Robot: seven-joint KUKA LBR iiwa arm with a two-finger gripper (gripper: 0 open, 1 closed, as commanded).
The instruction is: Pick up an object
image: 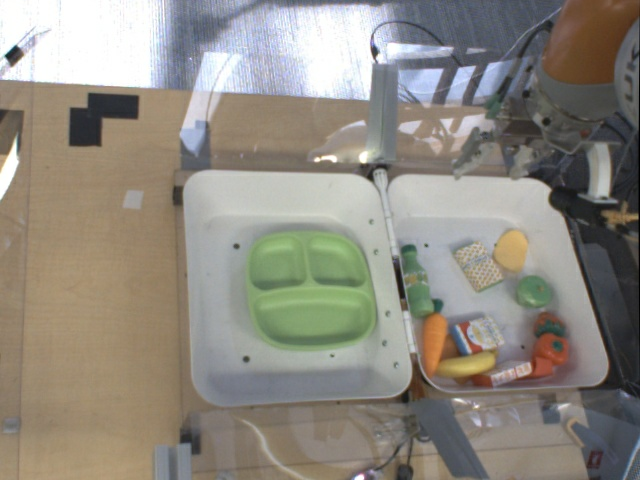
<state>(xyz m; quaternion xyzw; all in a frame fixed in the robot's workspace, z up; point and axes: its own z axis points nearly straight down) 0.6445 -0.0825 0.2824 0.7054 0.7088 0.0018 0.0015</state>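
Banana (pixel 466 365) at right bin's (pixel 585 308) near wall, carrot (pixel 433 340) beside it | green bottle (pixel 414 283), checkered packet (pixel 479 265), yellow piece (pixel 511 250) mid-bin | green tray (pixel 311 290) in left bin (pixel 215 288) | gripper (pixel 493 158) above far rim, fingers spread apart, gripping nothing

Setting: robotics lab. Evidence: pale wooden bench (pixel 90 298), two shallow white plastic bins (pixel 290 193), grey-and-orange robot arm (pixel 590 38), loose black cables (pixel 400 33), upright metal post (pixel 384 113).
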